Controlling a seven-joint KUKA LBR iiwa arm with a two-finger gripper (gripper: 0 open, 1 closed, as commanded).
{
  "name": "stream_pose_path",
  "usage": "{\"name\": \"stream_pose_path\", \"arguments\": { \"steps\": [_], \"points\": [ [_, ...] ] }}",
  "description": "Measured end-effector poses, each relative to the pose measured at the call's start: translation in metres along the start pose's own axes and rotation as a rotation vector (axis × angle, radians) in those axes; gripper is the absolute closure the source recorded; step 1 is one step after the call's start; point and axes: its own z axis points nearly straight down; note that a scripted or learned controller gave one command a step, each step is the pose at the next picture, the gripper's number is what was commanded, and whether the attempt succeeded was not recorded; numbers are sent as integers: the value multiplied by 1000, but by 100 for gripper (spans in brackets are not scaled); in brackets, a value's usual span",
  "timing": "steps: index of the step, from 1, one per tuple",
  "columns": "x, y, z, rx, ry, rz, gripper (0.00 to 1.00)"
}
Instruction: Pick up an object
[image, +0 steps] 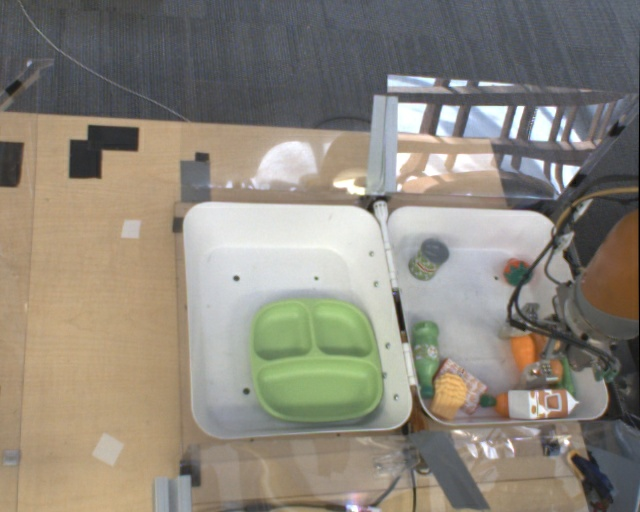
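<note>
Hovering above the white bottle (540, 404), our gripper (548, 372) works the right bin (470, 235).
We cannot read the bottle's orange label, nor tell the gripper's state.

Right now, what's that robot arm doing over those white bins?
The arm is reaching into the right bin from the right, with its gripper low over an orange toy by the far side. Whether it has hold of anything can't be seen. Near it lie a white bottle, a green bottle, a small can and a snack packet. The left bin holds a green divided plate.
</note>
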Motion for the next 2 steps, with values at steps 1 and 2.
{"name": "stream_pose_path", "arguments": {
  "steps": [1,2],
  "points": [
    [-2,0,0,0,4,-8,0],
    [-2,2,0,-1,-1,-78,0]
  ]
}}
